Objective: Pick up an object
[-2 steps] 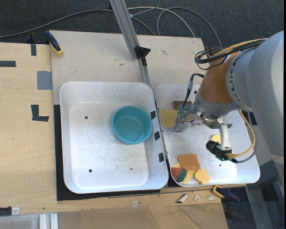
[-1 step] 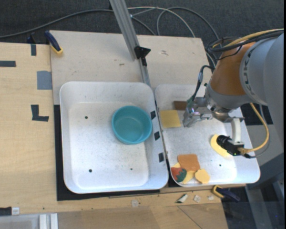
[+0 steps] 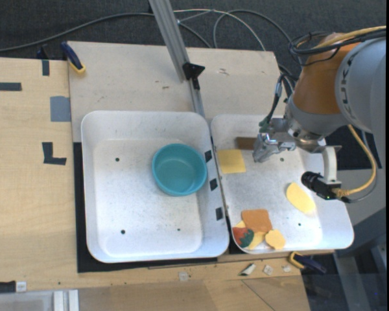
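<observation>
My gripper (image 3: 262, 151) hangs over the back of the right bin (image 3: 330, 238), its tips close to the bin floor just right of a yellow square block (image 3: 231, 161). A dark brown piece (image 3: 246, 143) lies right behind the gripper, partly hidden by it. Further forward in the same bin lie a yellow oval object (image 3: 301, 198), an orange block (image 3: 256, 219), a small multicoloured object (image 3: 246, 237) and a small yellow piece (image 3: 275, 240). A teal bowl (image 3: 178, 168) sits in the left bin (image 3: 104, 193).
A slanted metal pole (image 3: 175, 37) with a black clamp crosses the bench behind the bins. Cables run across the back. A black cylinder on the arm (image 3: 314, 185) hangs over the right bin beside the yellow oval.
</observation>
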`<move>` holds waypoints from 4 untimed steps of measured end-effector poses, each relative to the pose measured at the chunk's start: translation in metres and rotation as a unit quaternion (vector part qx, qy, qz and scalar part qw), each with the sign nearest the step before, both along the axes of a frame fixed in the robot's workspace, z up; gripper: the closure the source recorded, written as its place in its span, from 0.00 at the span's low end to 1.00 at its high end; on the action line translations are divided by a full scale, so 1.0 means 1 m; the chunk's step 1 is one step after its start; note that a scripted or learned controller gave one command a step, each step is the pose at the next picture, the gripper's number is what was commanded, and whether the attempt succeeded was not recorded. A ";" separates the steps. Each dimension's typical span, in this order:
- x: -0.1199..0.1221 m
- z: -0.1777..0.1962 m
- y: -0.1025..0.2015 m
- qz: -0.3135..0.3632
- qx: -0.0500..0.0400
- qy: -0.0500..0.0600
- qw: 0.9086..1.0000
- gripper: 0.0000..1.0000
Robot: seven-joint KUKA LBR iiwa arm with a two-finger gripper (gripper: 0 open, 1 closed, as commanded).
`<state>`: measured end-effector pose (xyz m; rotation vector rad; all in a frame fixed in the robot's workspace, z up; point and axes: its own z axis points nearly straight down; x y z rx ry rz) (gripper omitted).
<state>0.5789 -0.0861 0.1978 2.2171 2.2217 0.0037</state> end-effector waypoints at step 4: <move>0.020 0.018 0.157 0.002 0.001 0.003 1.000 1.00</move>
